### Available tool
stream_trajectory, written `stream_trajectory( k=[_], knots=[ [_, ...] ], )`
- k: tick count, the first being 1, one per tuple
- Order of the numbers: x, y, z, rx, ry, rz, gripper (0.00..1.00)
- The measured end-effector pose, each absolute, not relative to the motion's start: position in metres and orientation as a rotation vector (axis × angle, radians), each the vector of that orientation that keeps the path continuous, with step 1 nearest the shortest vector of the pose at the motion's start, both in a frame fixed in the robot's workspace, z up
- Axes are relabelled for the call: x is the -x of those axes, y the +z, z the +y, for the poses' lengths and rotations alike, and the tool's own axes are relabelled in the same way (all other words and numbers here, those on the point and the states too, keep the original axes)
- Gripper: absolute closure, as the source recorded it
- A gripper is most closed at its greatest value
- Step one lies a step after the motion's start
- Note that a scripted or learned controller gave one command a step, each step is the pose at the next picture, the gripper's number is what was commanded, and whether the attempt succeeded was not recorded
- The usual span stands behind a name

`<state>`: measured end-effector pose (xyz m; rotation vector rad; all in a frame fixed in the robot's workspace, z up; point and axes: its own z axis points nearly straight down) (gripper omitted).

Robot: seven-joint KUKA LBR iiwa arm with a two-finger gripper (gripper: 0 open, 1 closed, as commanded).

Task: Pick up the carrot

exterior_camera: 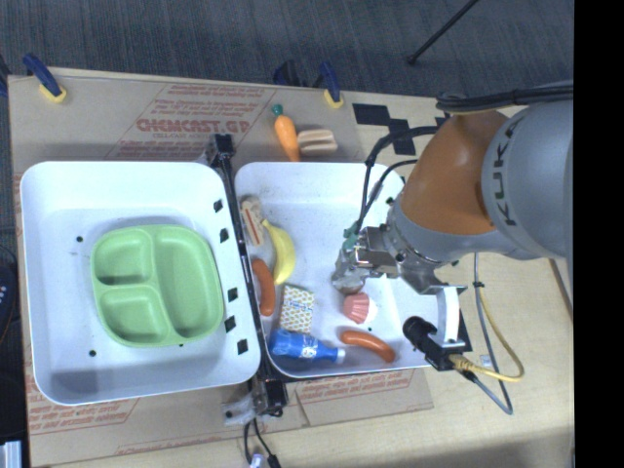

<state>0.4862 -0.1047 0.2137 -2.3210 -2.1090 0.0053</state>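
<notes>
Carrot [286, 135] lies outside the right bin [322, 175], just past its far rim beside a tan block [317, 142], long axis roughly along that rim's normal; gripper [348, 273] sits inside the bin, grip state unreadable.

Red print "CHEMCAST GP" on brown protective sheet [195, 115] covering the bench, up and left of the gripper [349, 271]. Grey arm housing [531, 183], right of gripper, carries dark letters "KU", remainder cut off.
</notes>
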Motion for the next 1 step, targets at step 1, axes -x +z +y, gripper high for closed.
stream_trajectory(
  k=[1],
  knots=[
    [-0.5204,0.3153,-0.1413,1.933,0.002,-2.477,1.00]
  ],
)
